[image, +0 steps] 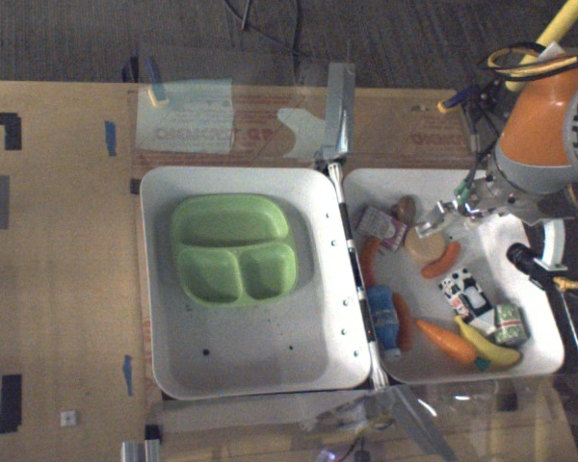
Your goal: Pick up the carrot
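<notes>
Orange carrot (445, 342) beside banana (488, 346), writing on cartons unreadable

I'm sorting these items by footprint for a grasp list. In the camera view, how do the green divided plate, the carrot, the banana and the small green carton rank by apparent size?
Largest to smallest:
1. green divided plate, by far
2. carrot and banana, which look about alike in length, so I won't rank them
3. small green carton
</notes>
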Robot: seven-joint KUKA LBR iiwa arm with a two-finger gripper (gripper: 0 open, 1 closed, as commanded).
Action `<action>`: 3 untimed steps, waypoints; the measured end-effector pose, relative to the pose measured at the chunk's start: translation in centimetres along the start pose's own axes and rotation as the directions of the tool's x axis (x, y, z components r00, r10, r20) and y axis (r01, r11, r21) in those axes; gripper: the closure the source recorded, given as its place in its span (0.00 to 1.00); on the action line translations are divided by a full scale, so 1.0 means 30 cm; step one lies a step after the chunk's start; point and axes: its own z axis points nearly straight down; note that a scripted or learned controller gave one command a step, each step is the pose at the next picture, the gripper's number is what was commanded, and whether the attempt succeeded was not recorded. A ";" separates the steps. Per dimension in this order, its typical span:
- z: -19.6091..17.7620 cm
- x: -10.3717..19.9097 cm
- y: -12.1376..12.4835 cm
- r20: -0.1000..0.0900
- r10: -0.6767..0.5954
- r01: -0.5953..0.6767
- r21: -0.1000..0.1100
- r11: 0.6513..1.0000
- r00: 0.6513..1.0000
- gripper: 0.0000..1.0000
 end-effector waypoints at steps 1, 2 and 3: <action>0.123 0.232 -0.069 0.013 -0.142 0.142 -0.020 0.990 0.990 0.00; 0.013 0.242 -0.286 -0.002 -0.408 0.408 0.001 0.913 0.913 0.00; 0.122 0.176 -0.082 0.022 -0.603 0.603 -0.015 0.798 0.798 0.00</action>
